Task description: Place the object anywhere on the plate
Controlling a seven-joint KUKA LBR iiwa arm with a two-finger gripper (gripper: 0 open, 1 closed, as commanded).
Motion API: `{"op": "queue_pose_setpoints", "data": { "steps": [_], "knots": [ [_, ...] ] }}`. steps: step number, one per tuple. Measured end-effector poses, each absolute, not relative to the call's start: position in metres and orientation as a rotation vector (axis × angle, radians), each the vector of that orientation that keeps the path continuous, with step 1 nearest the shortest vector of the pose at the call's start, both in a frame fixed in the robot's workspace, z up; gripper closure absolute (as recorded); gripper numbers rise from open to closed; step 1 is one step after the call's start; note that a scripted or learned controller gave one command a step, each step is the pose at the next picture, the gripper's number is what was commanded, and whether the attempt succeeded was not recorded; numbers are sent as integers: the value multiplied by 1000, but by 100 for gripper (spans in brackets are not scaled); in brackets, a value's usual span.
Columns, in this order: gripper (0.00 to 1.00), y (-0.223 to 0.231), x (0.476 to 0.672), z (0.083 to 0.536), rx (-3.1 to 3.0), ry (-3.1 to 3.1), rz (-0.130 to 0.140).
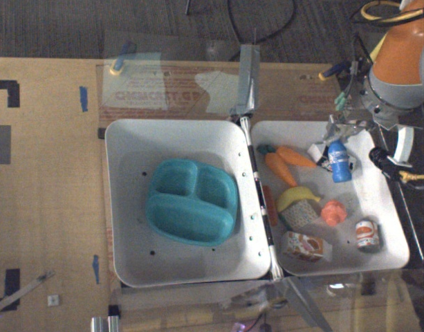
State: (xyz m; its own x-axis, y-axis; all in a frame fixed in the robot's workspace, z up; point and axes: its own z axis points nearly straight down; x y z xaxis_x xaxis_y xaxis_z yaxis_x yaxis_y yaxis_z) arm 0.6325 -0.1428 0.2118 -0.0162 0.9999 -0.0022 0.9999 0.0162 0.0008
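Observation:
A teal divided plate point(192, 201) lies in the middle of the left bin point(128, 151). The right bin point(391, 213) holds several small objects. Among them is a blue bottle point(340, 164) with a white label, near the bin's back edge. My gripper point(339, 131) hangs at the back of the right bin, directly above the top of the blue bottle. The grey arm with its orange band point(402, 54) comes in from the upper right. Whether the gripper touches the bottle is unclear.
Also in the right bin are two carrots point(288, 163), a yellow banana point(299, 196), a grey-brown lump point(299, 215), an orange-pink toy point(333, 213), a small can point(366, 234), a printed packet point(303, 246) and a thin red stick point(270, 207). A metal divider point(256, 185) separates the bins.

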Motion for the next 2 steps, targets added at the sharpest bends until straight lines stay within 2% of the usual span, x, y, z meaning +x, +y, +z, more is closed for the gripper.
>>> {"op": "queue_pose_setpoints", "data": {
  "steps": [1,2],
  "knots": [
    [100,-56,668,185,1879,2512,3],
    [100,13,634,185,1700,2642,0]
  ]
}}
